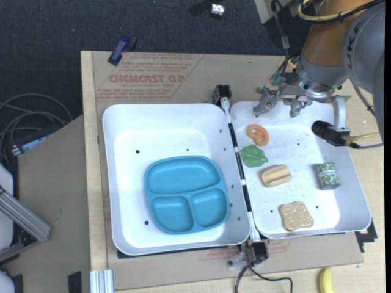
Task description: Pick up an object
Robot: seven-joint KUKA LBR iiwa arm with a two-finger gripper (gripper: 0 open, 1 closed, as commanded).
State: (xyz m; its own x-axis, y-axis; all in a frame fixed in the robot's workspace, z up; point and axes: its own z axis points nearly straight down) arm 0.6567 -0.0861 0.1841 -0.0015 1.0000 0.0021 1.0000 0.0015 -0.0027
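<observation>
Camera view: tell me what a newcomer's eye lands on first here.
First the blue divided tray, lying in the left white bin. Next the grey arm with its orange band, reaching in from the upper right, its gripper hanging over the far edge of the right bin. Below it lie small food pieces: a pretzel, a green leaf, a bread roll and a cracker.

- Pretzel (258,134): tan, flat, near the right bin's far left.
- Green leaf (253,156): just below it.
- Bread roll (275,176): mid-bin.
- Toast (296,216): near front edge.
- Green can (328,176): right side.
</observation>
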